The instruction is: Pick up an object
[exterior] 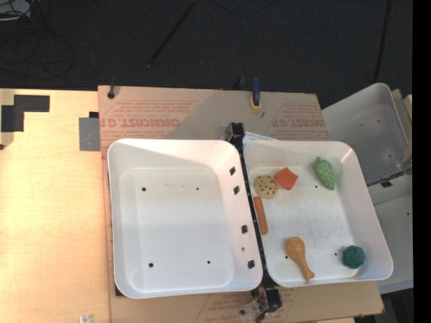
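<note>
Cardboard under bins, red print mirrored, unreadable

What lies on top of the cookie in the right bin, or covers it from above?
Nothing visible covers the cookie. The orange block sits close at its right and the carrot lies just below it, so both crowd its sides.

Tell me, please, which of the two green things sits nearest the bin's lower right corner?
The dark green broccoli; the paler, bumpy green grapes lie up near the far wall.

The cardboard sheet under the bins bears red printed lettering, upside down and illegible.
</note>
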Robot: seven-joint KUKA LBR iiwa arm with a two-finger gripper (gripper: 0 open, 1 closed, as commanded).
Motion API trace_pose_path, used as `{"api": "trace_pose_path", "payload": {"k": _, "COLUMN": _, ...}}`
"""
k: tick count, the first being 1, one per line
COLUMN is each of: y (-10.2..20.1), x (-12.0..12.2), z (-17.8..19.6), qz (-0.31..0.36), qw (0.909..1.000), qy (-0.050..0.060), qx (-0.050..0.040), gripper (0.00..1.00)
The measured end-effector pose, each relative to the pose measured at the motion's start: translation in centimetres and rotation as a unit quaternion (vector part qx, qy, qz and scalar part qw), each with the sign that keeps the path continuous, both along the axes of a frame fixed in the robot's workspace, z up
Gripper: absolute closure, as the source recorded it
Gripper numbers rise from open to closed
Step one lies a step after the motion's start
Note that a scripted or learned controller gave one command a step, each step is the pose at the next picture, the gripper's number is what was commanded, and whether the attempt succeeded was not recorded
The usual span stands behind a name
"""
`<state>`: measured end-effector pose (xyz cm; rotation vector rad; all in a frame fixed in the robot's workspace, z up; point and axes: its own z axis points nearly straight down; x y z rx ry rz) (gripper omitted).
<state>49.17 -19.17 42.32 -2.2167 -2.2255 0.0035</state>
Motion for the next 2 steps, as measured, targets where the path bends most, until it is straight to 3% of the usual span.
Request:
{"api": "trace_pose_path", "payload": {"k": 1, "y": 8.7, "x": -1.5, "z": 11.0, "qz": 0.002, "qw": 1.0, "qy": -0.006, "qx": 0.0008, "gripper": 1.0}}
{"api": "trace_pose_path", "payload": {"k": 2, "y": 16.8, "x": 0.2, "z": 11.5, "qz": 0.003, "qw": 1.0, "qy": 0.0, "qx": 0.0012, "gripper": 1.0}}
